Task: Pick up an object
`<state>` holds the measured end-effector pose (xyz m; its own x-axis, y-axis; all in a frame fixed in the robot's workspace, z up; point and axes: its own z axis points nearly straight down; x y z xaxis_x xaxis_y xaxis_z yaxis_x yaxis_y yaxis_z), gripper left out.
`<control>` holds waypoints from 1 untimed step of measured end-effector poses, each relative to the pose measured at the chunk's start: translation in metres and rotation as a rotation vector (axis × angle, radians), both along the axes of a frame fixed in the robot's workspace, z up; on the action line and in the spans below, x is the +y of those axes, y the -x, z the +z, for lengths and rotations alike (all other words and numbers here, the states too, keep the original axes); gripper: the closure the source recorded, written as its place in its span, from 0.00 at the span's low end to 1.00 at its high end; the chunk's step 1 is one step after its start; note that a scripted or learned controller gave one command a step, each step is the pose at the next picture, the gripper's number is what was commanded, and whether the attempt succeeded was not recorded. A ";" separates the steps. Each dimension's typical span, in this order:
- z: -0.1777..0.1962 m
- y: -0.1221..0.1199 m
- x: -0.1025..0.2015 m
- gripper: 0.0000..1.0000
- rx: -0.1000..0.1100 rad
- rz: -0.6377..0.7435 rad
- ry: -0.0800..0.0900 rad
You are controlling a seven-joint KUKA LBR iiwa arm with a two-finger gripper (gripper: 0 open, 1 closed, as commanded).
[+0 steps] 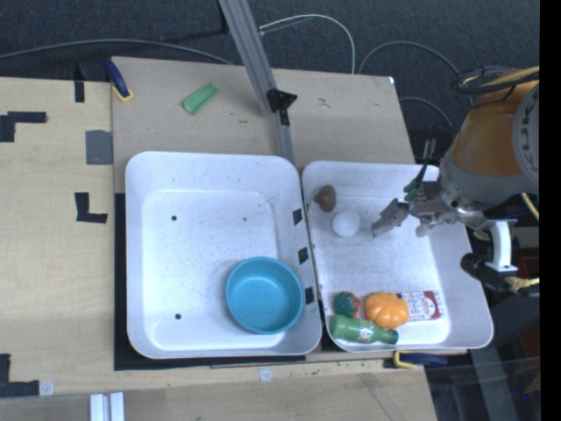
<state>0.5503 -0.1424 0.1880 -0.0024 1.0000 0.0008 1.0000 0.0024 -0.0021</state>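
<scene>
Overhead, the pincer (392, 217), fingers apart and empty, hovers near a small white ball (345, 224); light, smooth, probably best gripped across its middle.

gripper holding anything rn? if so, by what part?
Nothing is held. The gripper hangs open over the right bin with nothing between its fingers; the white ball lies apart, to its left in view.

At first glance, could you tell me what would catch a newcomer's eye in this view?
The blue bowl stands out, sitting at the near right of the left bin. In the right bin, an orange pumpkin-like toy is crowded among small items at the near edge, and a white ball lies farther back. The gripper hangs just right of the ball.
</scene>
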 end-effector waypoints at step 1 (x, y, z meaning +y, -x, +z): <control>0.000 0.000 0.000 0.00 0.000 -0.001 0.000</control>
